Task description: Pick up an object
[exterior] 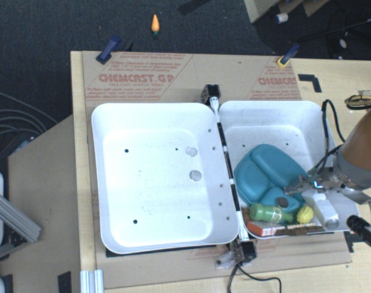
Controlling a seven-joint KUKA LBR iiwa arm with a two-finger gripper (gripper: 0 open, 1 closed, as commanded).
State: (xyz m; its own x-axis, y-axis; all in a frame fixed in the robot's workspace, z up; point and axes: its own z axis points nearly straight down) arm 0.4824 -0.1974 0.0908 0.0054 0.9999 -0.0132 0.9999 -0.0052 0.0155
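Observation:
The right bin point(277, 116) holds a large teal plastic object point(263, 171) near its middle. Along the front wall lie a green bottle point(270, 213), a small yellow ball point(304, 214) and a flat red-and-white box point(277, 229). My gripper point(299, 188) reaches in from the right, low over the bin, at the teal object's right edge and just above the bottle and ball. A grey wrist point(353, 177) with an orange band point(363, 140) rises behind it. I see nothing lifted off the bin floor.
The left bin point(112, 118) has two small grey discs point(194, 175) on its floor. Black clips join the bins at the back point(210, 93) and front point(246, 249). A black cable point(327, 124) loops over the right bin's far rim. Blue clamps sit on the board's back edge.

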